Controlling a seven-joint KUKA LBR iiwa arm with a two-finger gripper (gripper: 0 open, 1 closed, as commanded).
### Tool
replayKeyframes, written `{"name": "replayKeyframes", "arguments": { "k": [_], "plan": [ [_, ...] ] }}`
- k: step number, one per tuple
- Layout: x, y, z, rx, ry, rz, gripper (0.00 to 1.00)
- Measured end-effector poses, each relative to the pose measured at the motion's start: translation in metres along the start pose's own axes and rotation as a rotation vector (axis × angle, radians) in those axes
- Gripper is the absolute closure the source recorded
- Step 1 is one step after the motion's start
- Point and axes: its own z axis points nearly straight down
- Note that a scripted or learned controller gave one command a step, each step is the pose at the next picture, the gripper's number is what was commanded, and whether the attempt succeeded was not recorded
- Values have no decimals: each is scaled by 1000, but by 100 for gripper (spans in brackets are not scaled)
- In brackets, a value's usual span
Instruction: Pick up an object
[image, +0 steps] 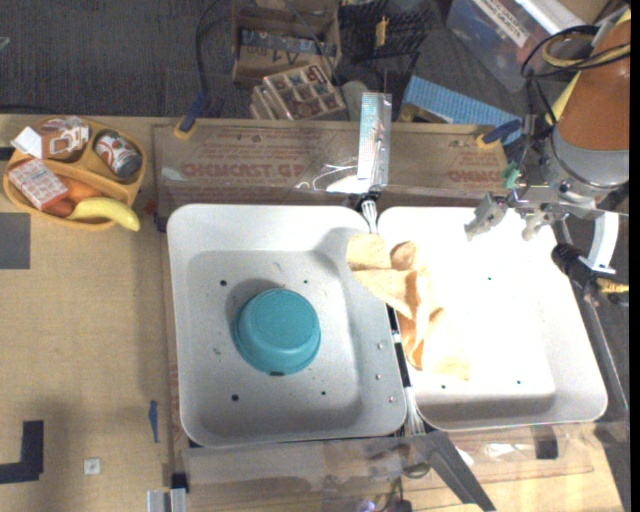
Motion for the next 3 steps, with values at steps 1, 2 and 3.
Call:
{"name": "replayKeyframes", "arguments": {
  "k": [1, 2, 3],
  "plan": [
    [30, -36, 54, 1, 1, -231, 0],
    [32, -14, 127, 1, 0, -218, 0],
    [31, -14, 127, 1, 0, -218, 0]
  ]
}}
